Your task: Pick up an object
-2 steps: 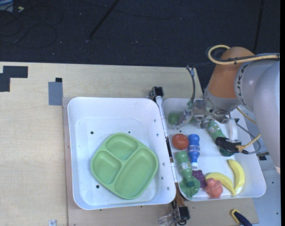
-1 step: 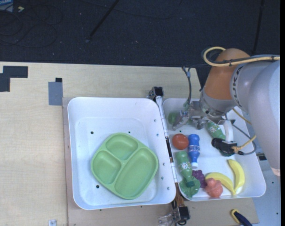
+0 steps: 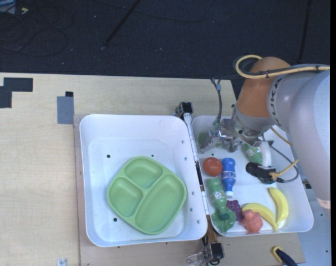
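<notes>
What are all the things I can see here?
bench: one, pale wood, under both bins
left bin: one, white, on the bench
right bin: one, white, beside the left bin
plate: one, green, in the left bin
ball: one, red, right bin
bottle: one, blue, beside the ball
green toy: one, green, by right bin's left wall
grapes: one bunch, purple, right bin, near end
pink toy: one, pinkish red, beside the grapes
bananas: two, yellow, right bin's near right corner
green-white toy: one, right bin, by the gripper
arm: one, grey with orange band, from the right
gripper: one, metal, over the right bin's far end
</notes>
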You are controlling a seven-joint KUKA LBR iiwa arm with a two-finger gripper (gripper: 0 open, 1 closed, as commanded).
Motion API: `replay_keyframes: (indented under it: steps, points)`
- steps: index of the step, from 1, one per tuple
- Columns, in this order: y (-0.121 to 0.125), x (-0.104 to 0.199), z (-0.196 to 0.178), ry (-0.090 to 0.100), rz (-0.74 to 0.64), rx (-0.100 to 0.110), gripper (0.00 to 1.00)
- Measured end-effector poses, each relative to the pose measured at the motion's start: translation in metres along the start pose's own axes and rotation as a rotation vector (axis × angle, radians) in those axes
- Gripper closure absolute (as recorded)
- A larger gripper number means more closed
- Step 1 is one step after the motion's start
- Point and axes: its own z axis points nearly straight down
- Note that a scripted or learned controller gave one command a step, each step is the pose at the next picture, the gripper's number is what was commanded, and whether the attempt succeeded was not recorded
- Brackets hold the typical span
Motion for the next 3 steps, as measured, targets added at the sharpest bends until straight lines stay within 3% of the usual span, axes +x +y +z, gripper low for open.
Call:
replay_keyframes:
  steps: [1, 2, 3]
  points:
    - [0.000, -0.001, -0.010, 0.002, 0.003, 0.002, 1.00]
    - [0.000, -0.001, -0.009, 0.002, 0.004, 0.002, 0.00]
    - [0.000, 0.016, 0.000, 0.000, 0.000, 0.000, 0.00]
